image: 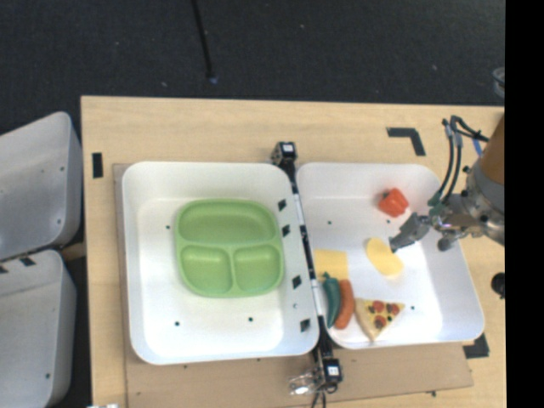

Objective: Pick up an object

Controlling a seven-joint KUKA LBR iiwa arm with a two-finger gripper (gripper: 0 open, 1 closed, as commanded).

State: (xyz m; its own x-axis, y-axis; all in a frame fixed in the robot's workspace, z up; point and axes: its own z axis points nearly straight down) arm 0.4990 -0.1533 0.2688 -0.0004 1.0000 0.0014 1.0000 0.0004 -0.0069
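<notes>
Arm (486, 164) cut off by right edge beside right bin (340, 185). Gripper (422, 232) finger spacing unreadable. Bin's far-right rim partly hidden beneath the wrist.

Open floor along the right bin (357, 185) top-left; toys crowding its lower half.

A light wooden desk (102, 134) carries two shallow white plastic bins. The left bin (153, 330) holds a green three-compartment plastic plate (228, 247) at its middle. Dark floor (255, 32) lies beyond the desk.
</notes>
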